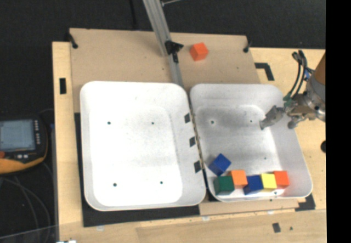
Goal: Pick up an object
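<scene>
Over the right bin (285, 126), near its upper right side, the gripper (274, 117) reaches in from the right edge of the camera view, below the arm's orange band and a loop of dark cables. One grey finger (269, 118) slants down and to the left above the bin floor; how far apart the jaws stand cannot be told from this angle, and nothing is seen between them. The finger tip hangs over bare white floor, well apart from the blocks. Those blocks sit along the near wall of the same bin: a green block (224, 184) at the left end, then an orange block (239, 177), a blue block (253, 184), a yellow block (269, 181) and a red-orange block (281, 178), each just beside or touching the next in a loose row. A second blue block (220, 163), turned at an angle, lies just above the green one. All look like small plain cubes with matte faces. Another orange cube (198, 51) rests outside the bins on the tan board (120, 55) behind them, beside a slanting metal rail (156, 11). The left bin (88, 126) lies beside the right one, their edges touching along the middle.
</scene>
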Robot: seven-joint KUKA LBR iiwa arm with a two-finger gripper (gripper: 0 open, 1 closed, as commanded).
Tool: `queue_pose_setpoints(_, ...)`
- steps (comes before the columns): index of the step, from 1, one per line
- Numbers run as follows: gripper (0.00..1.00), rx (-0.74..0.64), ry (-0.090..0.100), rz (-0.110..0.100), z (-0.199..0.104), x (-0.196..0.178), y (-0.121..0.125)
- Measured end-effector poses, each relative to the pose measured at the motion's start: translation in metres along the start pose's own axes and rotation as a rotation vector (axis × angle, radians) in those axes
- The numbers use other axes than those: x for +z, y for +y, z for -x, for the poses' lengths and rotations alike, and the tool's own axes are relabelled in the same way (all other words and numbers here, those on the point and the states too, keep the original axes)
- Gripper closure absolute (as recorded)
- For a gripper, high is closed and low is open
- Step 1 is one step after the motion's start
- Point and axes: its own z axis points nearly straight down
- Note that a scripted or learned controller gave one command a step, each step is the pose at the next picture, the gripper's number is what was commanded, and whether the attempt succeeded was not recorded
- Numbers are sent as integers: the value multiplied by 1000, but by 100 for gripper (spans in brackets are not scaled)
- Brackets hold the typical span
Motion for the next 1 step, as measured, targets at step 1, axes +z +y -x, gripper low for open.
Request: queue_pose_setpoints(1, 0, 0, 0, 0, 0, 0, 0)
